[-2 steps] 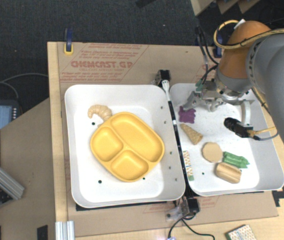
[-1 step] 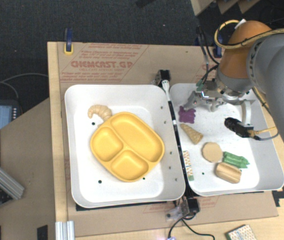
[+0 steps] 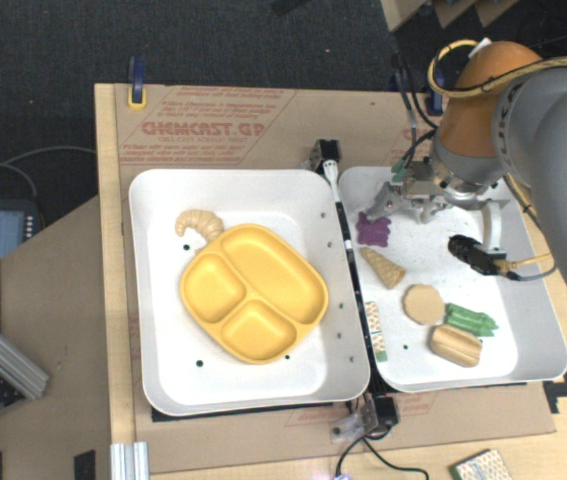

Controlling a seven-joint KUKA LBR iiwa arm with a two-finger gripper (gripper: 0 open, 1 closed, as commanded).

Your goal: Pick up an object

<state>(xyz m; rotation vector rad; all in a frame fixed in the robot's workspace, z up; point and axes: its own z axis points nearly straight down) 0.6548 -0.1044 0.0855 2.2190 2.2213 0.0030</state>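
My gripper [image 3: 404, 205] hangs over the far left part of the right bin [image 3: 533, 363], open, with nothing between its fingers. A purple toy [image 3: 372, 230] lies just below its left finger [image 3: 377, 208], close to the bin's left wall. Further toward the front lie a tan cone-shaped wedge [image 3: 384, 266], a round tan biscuit [image 3: 424, 304], a green pod [image 3: 470, 319] and a brown bread roll [image 3: 455, 345].
The left bin [image 3: 153, 298] holds a yellow divided plate [image 3: 252, 291] and a pale croissant [image 3: 197, 224] at the plate's far left. The grey arm with its orange band [image 3: 483, 93] reaches in from the upper right. A ridge [image 3: 348, 258] separates the two bins.
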